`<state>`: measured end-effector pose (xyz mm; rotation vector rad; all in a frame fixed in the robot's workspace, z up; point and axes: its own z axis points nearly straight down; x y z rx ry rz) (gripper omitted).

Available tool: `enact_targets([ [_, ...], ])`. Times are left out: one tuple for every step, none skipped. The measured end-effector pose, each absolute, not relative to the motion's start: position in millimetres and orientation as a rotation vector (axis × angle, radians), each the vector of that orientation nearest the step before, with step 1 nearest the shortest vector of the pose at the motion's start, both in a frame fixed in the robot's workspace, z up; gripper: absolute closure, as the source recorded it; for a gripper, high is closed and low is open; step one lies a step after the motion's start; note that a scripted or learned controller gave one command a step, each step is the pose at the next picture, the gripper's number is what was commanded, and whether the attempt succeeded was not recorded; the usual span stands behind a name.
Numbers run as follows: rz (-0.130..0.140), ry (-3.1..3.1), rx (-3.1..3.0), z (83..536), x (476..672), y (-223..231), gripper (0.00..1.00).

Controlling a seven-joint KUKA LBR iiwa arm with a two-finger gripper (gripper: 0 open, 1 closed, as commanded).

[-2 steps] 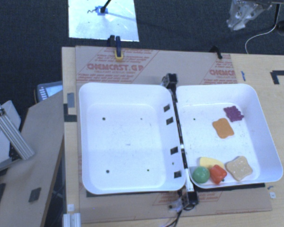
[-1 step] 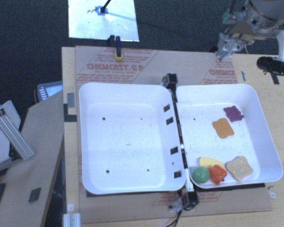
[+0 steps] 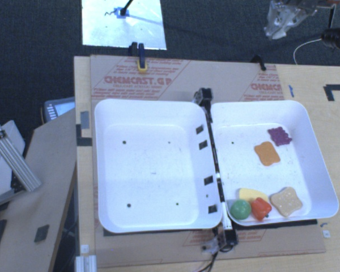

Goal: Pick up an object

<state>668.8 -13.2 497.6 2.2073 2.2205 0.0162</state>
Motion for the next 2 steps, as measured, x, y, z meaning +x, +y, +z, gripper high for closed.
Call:
enact_targets([
  [-0.010, 2.224, 2.226, 390.9, 667.3, -41.9, 1.00],
  [0.019, 2.219, 2.206, 516.8, 668.6, -18.4, 1.00],
])
